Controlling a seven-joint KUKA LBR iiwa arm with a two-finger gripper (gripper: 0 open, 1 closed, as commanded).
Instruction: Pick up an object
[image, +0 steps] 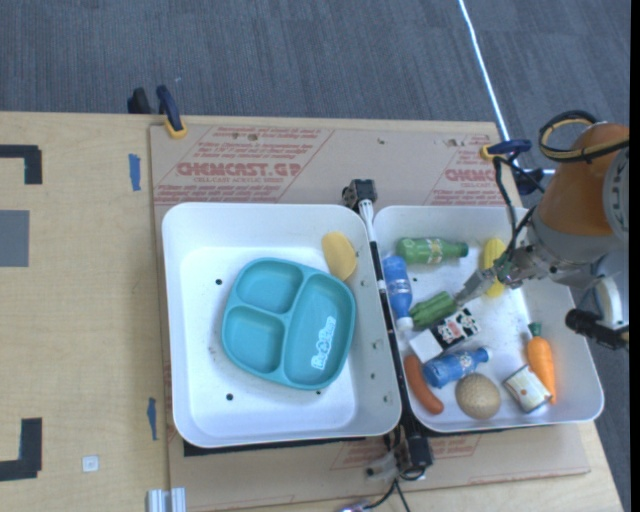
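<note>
**Hand Poised Low in the Crowded Right Bin**

The hand (487, 283) hung inside the right bin (590, 400), reaching in from three o'clock, its dark tip slanting toward nine o'clock. Whether it was spread or pressed together could not be told; nothing was visibly caught in it.

Nearest lay a green cylinder (432, 307), just off the tip toward eight o'clock, and it seemed the likeliest pick. It was short, dark green and lay tilted, one end toward the hand. A yellow piece (493, 251) sat just beyond the hand at twelve o'clock, and a black-and-white block (457, 326) lay touching or nearly touching the cylinder at five o'clock.

To do the step well, the hand would probably need to close across the cylinder's narrow width, not along its length, and come down clear of the block, since the pieces crowded one another.

Farther out lay a green bottle (430, 249) at eleven o'clock and a carrot (541, 364) at five o'clock. The left bin (190, 300) held a teal divided plate (288, 322).
</note>
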